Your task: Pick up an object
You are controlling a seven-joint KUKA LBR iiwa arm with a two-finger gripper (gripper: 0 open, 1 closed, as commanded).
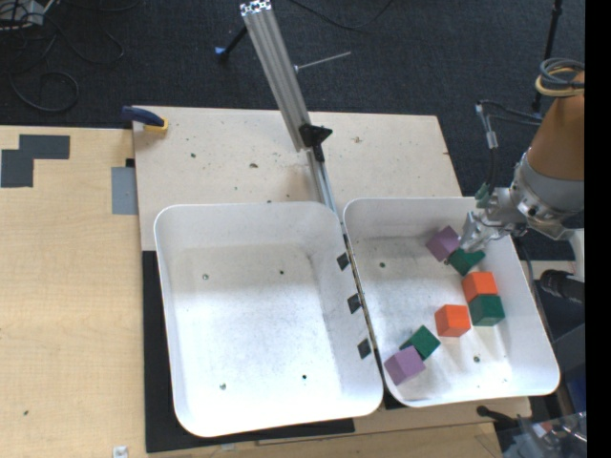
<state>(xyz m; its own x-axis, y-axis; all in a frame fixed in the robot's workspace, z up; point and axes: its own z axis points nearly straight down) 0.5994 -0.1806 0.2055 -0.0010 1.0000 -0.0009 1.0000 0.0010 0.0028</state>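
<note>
My claw point(474, 239) hangs over the right bin point(535, 375) at about 2 o'clock, right above a green block point(465, 260) touching a purple block point(442, 244). The green one sits rotated, corner toward 5 o'clock; being a cube, it has no real long axis. Can't tell if I'm open or closed.

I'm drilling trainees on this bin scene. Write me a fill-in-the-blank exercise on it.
1. All the blocks lie in the ____ bin.
2. The pincer hangs over a purple block and a ____ block.
3. Near the divider, a purple block touches a ____ block.
4. The number of orange blocks is ____.

Missing words: right; green; green; two
</note>
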